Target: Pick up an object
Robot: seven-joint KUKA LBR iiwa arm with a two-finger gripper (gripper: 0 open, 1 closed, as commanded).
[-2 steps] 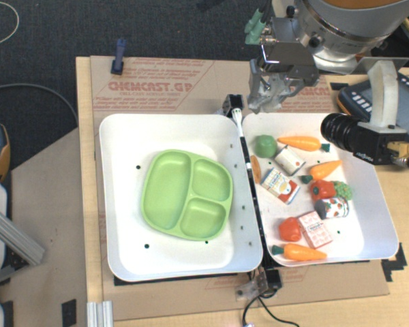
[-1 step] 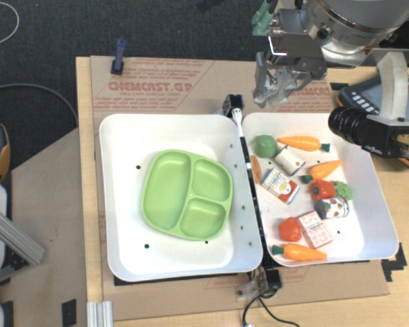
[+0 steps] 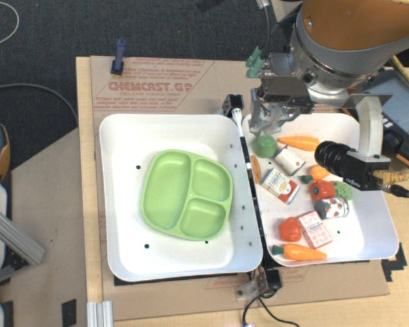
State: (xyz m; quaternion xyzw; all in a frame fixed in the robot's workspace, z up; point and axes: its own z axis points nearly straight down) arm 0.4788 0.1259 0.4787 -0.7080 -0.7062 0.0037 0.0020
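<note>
Camera view shows a green ball (image 3: 264, 145) in the right bin (image 3: 385, 234), touching the gripper (image 3: 264, 122) just above it; whether the gripper is grasping it, I cannot tell. Nearby lie a carrot (image 3: 298, 142) and small cartons (image 3: 281, 184), while the left bin (image 3: 116, 182) holds a green plate (image 3: 186, 195).

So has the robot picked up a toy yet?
Not yet, as far as the picture shows. Done: the gripper has reached the far left corner of the right bin. In hand: it sits just above a green ball, beside a carrot; nothing is seen between its fingers. Left: gripping and lifting a toy. The green plate lies in the left bin.
</note>
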